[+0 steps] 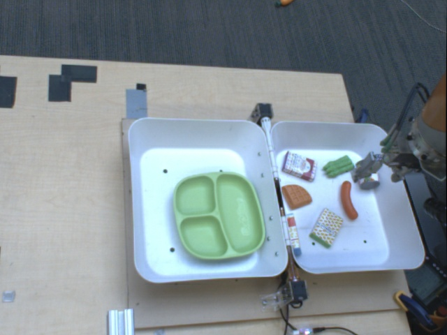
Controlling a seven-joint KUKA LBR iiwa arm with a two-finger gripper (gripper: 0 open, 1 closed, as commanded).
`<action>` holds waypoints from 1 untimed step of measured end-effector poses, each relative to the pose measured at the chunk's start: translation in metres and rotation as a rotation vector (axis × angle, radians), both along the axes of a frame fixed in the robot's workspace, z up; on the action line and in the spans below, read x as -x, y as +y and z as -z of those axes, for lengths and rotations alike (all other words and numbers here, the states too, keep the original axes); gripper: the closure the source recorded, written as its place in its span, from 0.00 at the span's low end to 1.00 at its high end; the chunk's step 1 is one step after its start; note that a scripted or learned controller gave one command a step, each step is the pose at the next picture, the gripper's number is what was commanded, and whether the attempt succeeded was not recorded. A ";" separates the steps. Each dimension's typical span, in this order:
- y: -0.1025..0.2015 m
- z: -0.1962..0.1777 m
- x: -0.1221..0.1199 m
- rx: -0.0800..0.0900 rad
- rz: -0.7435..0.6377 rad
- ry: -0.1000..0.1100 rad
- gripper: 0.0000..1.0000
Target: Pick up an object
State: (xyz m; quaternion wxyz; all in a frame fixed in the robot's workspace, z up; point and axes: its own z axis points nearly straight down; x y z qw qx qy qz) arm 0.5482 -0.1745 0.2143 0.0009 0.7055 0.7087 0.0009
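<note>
The right bin (398, 253) holds several small items. A red sausage (348, 199) lies right of centre, with a green vegetable piece (339, 165) above it. Further left sit a red and white packet (299, 165) and an orange-brown toast slice (296, 196). A green patterned box (326, 227) is nearer the front. My gripper (370, 175) hangs over the bin's right part, just right of the green piece and above the sausage's upper end. Nothing shows in its grasp.
The left bin (147, 187) bears a light green divided plate (219, 215). A ridge with a marker-like stick (290, 230) runs between the bins. The arm (426, 142) reaches in over the right bin's right rim. A small orange item (286, 0) lies on the far floor.
</note>
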 end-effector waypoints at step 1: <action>0.011 0.128 0.020 0.001 0.002 -0.005 0.00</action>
